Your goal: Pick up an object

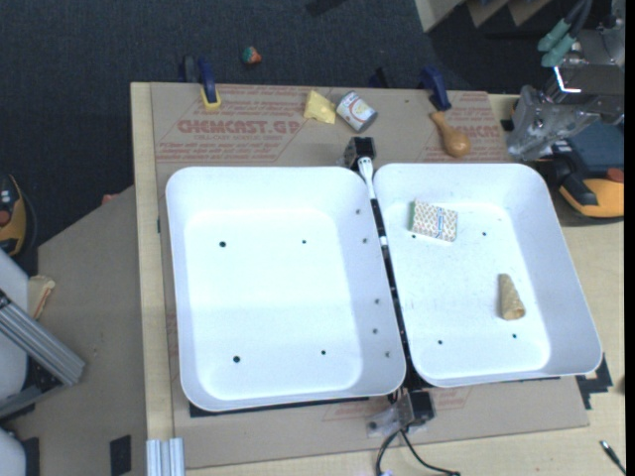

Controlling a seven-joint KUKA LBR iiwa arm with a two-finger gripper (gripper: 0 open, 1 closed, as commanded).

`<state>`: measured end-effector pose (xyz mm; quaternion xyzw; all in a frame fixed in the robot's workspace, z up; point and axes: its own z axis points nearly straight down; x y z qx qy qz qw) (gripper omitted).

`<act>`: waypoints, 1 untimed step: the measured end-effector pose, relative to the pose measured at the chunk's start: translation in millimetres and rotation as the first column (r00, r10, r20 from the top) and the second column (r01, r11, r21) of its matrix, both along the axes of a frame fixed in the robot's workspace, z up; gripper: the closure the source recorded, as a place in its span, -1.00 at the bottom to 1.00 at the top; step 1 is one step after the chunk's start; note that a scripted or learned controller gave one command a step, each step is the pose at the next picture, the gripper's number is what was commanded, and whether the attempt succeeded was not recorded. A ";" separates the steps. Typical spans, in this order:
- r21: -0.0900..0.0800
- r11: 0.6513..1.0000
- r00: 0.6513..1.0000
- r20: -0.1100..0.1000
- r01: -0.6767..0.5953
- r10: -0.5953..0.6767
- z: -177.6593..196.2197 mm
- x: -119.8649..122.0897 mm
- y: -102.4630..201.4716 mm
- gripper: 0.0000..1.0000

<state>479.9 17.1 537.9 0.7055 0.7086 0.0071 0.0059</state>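
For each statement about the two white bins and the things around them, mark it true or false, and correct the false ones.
1. The patterned packet lies in the right bin. True.
2. The tan cone-shaped piece lies in the left bin. False: it lies in the right bin.
3. The claw holds the packet. False: it sits beyond the right bin's far corner, apart from it.
4. A yellow piece lies outside the bins. True.

Dark blue carpet [119, 28] surrounds a brown board [258, 127] on the pale wooden bench [89, 296], under even light.
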 end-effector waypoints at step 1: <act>-0.003 1.000 1.000 -0.031 -0.007 0.007 -133.5 7.8 117.7 1.00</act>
